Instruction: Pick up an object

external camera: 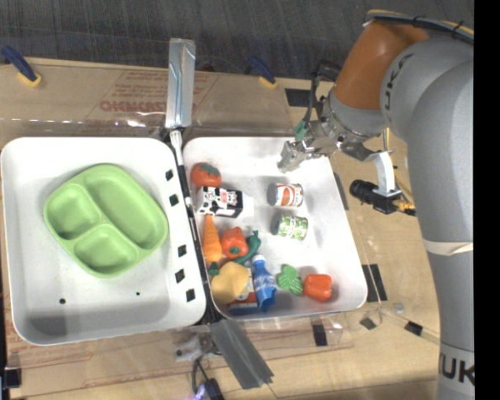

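Just below the hand (292, 154), its grip state unclear, a red-labelled can (288, 195).

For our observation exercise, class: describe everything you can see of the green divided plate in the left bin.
The light green divided plate looks like smooth moulded plastic, rounded in outline with soft corners. Raised ridges split it into three compartments: two towards the back and one nearer the front. All three hold nothing. It lies flat on the floor of the left white bin, turned at a slant to the bin's walls, towards the back and apart from them. Nothing else touches it.
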You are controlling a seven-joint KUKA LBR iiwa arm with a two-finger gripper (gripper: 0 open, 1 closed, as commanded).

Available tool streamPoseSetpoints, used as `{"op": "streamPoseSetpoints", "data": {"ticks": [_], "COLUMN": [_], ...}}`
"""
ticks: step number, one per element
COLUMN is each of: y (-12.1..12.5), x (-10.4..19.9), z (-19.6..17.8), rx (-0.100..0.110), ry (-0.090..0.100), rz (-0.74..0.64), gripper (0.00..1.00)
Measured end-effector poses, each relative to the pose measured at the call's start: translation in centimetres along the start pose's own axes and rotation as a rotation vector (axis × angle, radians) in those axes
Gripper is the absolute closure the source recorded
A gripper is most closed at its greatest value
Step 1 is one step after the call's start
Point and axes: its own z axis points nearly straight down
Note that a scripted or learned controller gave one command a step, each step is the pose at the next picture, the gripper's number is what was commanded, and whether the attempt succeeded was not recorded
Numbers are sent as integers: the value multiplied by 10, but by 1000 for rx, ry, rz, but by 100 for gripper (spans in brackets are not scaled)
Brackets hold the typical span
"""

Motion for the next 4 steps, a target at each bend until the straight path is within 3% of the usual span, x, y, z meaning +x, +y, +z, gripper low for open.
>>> {"op": "streamPoseSetpoints", "data": {"ticks": [1,2,3,4], "y": [1,7,-23,-56], "x": [1,-27,5,-17], "z": [-1,88,81,90], "rx": [-1,-3,-3,0], "ry": [0,0,0,2], "rz": [-2,83,23,130], "gripper": [0,0,0,0]}}
